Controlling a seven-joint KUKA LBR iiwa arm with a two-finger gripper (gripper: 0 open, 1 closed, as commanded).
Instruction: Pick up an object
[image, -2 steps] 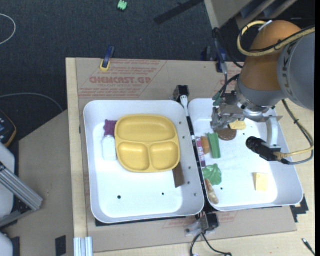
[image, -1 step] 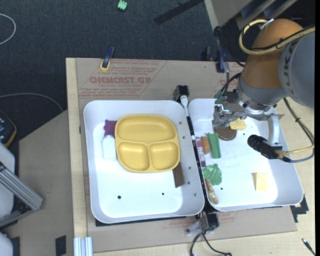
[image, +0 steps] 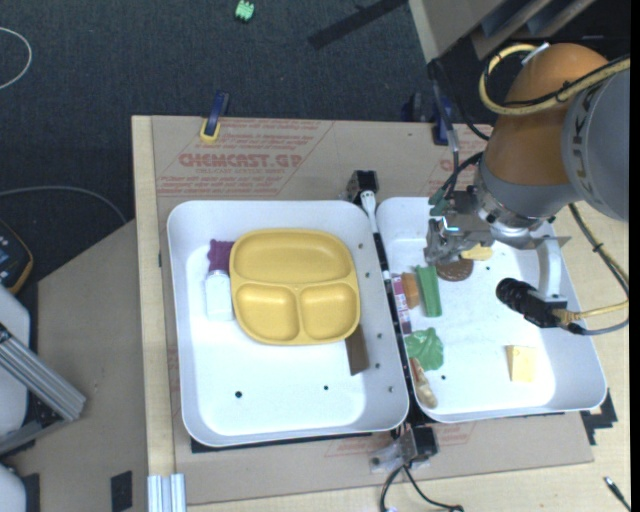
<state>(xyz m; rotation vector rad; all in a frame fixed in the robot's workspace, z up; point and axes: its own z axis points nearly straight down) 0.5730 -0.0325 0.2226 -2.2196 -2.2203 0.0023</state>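
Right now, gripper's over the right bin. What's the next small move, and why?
Probably a short straight descent. The gripper hovers above the upper left of the right bin, with a brown round object just below it and a green block beside that. Whether its tips already touch anything can't be told.

The arm (image: 590, 110) is a grey KUKA iiwa unit with rounded, smooth housings. A broad orange band (image: 545, 100) wraps the segment above the wrist. Yellow cable (image: 497, 75) loops over the top of the orange band, and thin black wires run down its side toward the wrist. Below the band sits a grey metallic flange (image: 510, 215). The gripper (image: 445, 240) beneath it is a compact dark-and-silver assembly. A pale bracket (image: 550, 265) extends from the flange and carries a black cylindrical attachment (image: 525, 300), fed by a yellow-tipped cable (image: 590, 320).
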